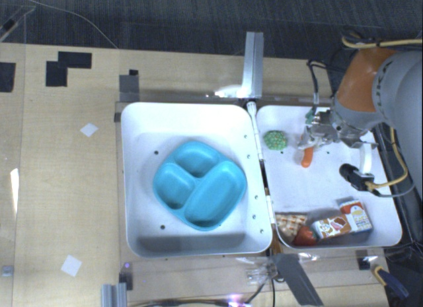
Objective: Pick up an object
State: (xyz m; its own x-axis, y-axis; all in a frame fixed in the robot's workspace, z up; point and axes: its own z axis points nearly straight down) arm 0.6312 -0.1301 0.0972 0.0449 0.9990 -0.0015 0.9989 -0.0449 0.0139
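Camera view: hand (308, 146) over right bin (330, 187), seemingly closed on carrot (307, 158); next, probably lifting straight up.

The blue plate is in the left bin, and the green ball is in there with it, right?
Not quite. The blue plate is in the left bin, but the green ball is in the right bin, near the gripper. The camera view shows a divider between them.
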